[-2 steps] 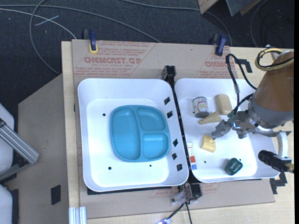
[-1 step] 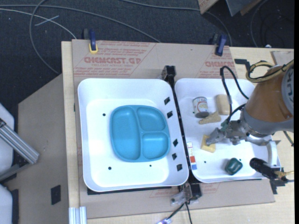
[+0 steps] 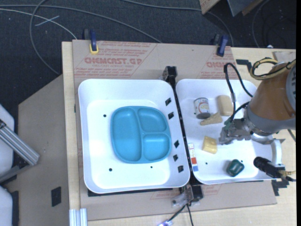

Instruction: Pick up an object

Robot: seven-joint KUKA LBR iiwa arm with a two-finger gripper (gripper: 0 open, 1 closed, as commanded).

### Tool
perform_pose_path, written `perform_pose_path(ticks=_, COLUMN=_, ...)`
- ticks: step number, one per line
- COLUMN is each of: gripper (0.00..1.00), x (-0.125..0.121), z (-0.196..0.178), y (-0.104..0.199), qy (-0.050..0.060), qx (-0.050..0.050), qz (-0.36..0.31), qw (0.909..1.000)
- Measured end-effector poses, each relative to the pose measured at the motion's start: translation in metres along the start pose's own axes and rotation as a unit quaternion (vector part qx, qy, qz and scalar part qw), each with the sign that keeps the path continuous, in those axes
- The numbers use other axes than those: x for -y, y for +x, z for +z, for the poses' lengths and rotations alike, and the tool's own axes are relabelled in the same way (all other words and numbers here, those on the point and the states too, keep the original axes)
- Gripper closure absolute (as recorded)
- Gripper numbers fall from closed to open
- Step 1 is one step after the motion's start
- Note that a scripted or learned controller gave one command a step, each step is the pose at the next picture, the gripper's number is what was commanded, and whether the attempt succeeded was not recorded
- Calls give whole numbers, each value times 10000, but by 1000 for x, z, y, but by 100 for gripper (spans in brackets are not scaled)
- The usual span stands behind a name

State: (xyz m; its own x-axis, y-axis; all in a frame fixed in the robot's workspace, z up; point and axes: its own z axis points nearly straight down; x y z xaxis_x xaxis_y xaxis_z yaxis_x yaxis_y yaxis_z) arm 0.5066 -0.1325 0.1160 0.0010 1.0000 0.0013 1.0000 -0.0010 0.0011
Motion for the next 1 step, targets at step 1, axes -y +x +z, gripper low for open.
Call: perform_pose_path(ticks=1, gripper=100, x=8, z=-53, y=4, qy=-20, qx=10, qz=-8, qw=10000)
